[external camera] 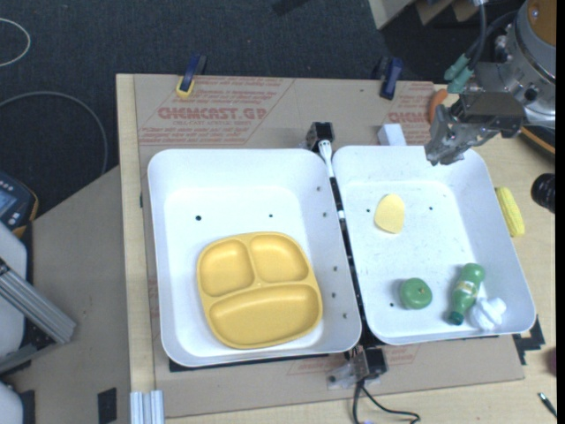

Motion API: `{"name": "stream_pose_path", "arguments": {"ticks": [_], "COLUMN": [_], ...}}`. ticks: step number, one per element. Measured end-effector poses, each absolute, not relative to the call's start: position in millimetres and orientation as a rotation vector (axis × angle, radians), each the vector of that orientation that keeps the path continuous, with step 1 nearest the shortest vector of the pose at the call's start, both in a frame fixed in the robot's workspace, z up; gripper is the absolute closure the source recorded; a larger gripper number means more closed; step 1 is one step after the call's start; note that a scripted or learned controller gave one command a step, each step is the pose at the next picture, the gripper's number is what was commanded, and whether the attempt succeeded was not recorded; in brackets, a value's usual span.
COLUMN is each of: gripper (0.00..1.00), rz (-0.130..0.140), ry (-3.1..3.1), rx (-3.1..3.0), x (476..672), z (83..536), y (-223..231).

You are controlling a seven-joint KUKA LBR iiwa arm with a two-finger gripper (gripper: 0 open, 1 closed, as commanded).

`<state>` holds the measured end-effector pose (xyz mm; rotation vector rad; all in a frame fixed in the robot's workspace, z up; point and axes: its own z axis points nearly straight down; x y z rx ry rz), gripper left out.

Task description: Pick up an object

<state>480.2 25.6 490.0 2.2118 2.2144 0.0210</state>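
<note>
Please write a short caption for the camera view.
Gripper above right bin holding lemon slice, green bottle.

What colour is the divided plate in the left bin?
Yellow; the plate shows clearly in the camera view.

Floor (pixel 132 16): dark carpet is seen beyond the table, crossed by thin pale cables (pixel 53 104).
Table (pixel 256 104): a tan board printed with red lettering is laid on top.
Clamps: a yellow-tipped clamp (pixel 188 78) and a blue clamp (pixel 388 76) are fixed at the far edge.
Left edge: what may be an aluminium rail (pixel 35 303) is seen.
</note>
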Motion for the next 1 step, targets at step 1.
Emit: {"name": "stream_pose_path", "arguments": {"ticks": [1], "gripper": [1.00], "rz": [-0.016], "ry": [2.226], "rx": [2.228], "x": [478.1], "z": [372.1], "y": [36.4]}}
